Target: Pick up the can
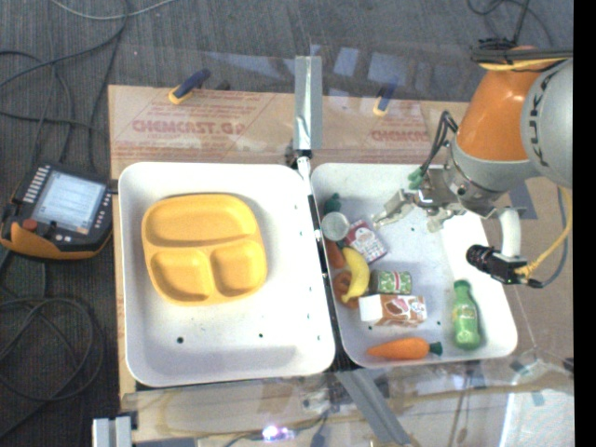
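Note:
The can stands with its silver round top showing at the left edge of the right bin, close to the wall between the two bins. My gripper hangs over the upper middle of that bin, to the right of the can and apart from it. Below the gripper lies a small red and white packet. I see nothing held in the gripper.
The right bin also holds a banana, a green box, a red and white carton, a carrot and a green bottle. A yellow divided tray lies in the left bin.

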{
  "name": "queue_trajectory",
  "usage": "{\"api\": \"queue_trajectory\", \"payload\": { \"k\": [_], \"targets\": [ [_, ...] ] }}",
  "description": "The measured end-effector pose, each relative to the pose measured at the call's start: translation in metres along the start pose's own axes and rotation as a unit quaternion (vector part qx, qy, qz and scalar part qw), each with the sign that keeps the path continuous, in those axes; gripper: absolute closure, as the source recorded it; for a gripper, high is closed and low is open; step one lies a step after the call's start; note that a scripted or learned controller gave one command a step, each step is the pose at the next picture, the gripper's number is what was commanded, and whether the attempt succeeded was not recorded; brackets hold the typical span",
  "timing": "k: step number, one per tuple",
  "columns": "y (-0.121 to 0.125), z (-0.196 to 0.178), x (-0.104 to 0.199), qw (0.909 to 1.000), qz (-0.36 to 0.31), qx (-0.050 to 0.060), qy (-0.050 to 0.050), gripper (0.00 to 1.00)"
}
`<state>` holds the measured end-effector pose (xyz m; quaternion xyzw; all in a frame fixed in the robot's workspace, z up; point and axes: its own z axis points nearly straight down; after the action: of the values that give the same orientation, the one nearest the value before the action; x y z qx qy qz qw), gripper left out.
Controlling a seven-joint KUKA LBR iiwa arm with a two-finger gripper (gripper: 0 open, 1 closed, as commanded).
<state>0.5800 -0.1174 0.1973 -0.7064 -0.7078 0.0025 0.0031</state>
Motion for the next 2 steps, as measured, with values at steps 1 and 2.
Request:
{"api": "queue_trajectory", "payload": {
  "k": [1, 2],
  "targets": [
    [-0.041, 0.096, 0.007, 0.9989, 0.047, -0.001, -0.001, 0.0],
    [-0.064, 0.109, 0.001, 0.9994, 0.032, -0.013, -0.002, 0.0]
  ]
}}
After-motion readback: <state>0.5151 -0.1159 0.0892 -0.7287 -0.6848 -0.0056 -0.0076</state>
